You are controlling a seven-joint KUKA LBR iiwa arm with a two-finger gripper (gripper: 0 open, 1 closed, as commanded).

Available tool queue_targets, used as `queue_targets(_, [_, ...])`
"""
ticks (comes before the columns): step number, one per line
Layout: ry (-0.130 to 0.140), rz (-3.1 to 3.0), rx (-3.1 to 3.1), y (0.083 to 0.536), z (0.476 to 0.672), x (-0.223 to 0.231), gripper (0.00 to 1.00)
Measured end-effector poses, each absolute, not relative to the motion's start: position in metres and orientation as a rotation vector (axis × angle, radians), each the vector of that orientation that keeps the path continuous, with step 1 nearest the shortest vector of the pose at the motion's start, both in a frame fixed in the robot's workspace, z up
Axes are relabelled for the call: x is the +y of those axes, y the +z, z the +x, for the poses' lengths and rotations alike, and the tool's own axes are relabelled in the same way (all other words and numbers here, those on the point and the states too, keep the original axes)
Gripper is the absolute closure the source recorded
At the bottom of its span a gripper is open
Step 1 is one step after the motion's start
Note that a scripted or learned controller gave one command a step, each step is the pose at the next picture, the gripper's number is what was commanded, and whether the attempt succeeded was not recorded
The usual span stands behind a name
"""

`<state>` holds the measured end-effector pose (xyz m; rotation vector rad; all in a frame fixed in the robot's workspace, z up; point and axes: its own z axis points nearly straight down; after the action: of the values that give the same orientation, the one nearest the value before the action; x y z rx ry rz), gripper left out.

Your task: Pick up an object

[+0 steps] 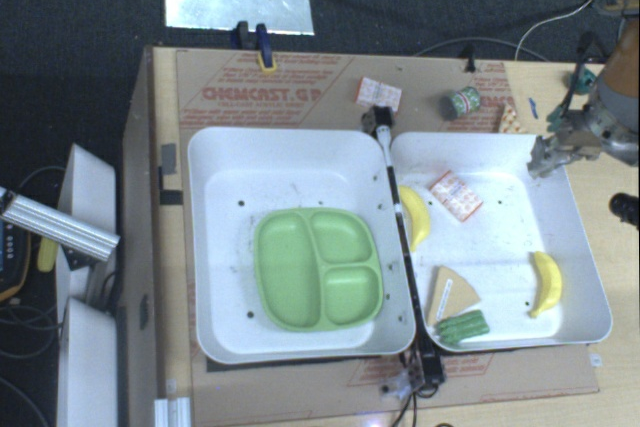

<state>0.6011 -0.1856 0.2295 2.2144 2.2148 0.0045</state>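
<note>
A green plate (318, 268) sits in the left bin (220, 175). In the right bin (585, 255) lie a green block (461, 326), wedge (451, 292), two bananas (545, 281), and a red-white packet (456, 195). The gripper (548, 155) hangs over its far right rim; whether it's apart or together, I can't tell.

Two bins are set side by side on the bench. In the left bin (215, 205) a divided tray (318, 267) is placed toward the near right. In the right bin (585, 245) one banana (417, 216) is laid against the left wall, a packet (456, 195) just right of it, a wedge (451, 292) and a ridged block (460, 326) at the near left, and a second banana (546, 282) at the near right. The gripper (548, 155) is positioned over the far right corner.
</note>
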Motion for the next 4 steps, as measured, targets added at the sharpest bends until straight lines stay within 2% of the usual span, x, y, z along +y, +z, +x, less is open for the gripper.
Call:
queue_targets(1, [0.002,2.217,2.221,0.227,0.6,-0.184,0.0])
queue_targets(2, [0.001,2.218,2.228,0.143,0.615,-0.121,0.0])
queue_targets(3, [-0.001,2.214,2.216,0.097,0.626,-0.087,0.0])
queue_targets(4, [0.011,2.211,2.218,0.092,0.628,-0.123,0.0])
